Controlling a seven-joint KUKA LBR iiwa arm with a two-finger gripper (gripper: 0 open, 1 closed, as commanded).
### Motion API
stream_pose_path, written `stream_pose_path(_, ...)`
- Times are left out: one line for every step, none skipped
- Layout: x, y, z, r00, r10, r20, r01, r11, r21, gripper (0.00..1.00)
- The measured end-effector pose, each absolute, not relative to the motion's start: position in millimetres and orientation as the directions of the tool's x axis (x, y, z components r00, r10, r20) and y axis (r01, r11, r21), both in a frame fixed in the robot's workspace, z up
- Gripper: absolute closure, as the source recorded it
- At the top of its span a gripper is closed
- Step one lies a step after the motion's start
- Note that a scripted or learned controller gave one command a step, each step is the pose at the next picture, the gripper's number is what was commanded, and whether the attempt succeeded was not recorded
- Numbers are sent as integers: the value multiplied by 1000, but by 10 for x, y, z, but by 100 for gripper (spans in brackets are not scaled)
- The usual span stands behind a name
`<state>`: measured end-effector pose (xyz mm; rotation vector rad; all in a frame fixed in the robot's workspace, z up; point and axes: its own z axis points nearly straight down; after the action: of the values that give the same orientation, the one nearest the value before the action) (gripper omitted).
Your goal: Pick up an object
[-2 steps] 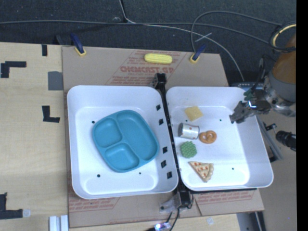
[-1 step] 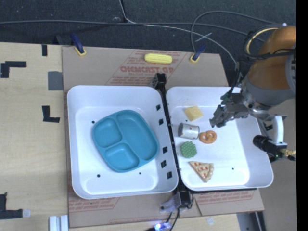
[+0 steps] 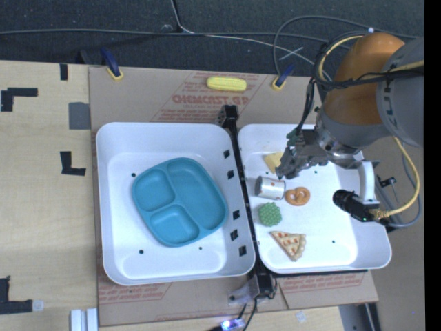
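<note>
Looking down on the bench, you see two shallow white bins side by side on a cardboard sheet. The left bin (image 3: 114, 185) holds a blue divided plate (image 3: 179, 200), lying flat near the bin's middle with its three compartments facing up. The right bin (image 3: 358, 243) holds the small items: a metal can (image 3: 271, 187) lying on its side near the bin's left wall, a pretzel (image 3: 298, 196) just to the right of the can, a green broccoli floret (image 3: 269, 214) just below the can, a pizza slice (image 3: 289, 243) lower still toward the bin's front edge, and a yellow wedge that looks like cheese (image 3: 273, 161) above the can, partly covered by the arm's tool. The gripper (image 3: 289, 164) reaches in from the right and sits low over the upper left part of the right bin, its dark tip right above the can and against the cheese wedge; you cannot tell from this angle how its tip is set, and nothing is visibly held in it. Outside the bins, a yellow corn cob (image 3: 226, 83) lies on the cardboard behind them, well apart from everything else.
</note>
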<state>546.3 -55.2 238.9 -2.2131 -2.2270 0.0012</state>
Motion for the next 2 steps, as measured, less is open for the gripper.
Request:
stream_pose_path(5431,-59,2435,-7,1000,1,1000,7,-1,100)
stream_pose_path(5414,438,2460,-7,1000,1,1000,7,-2,100)
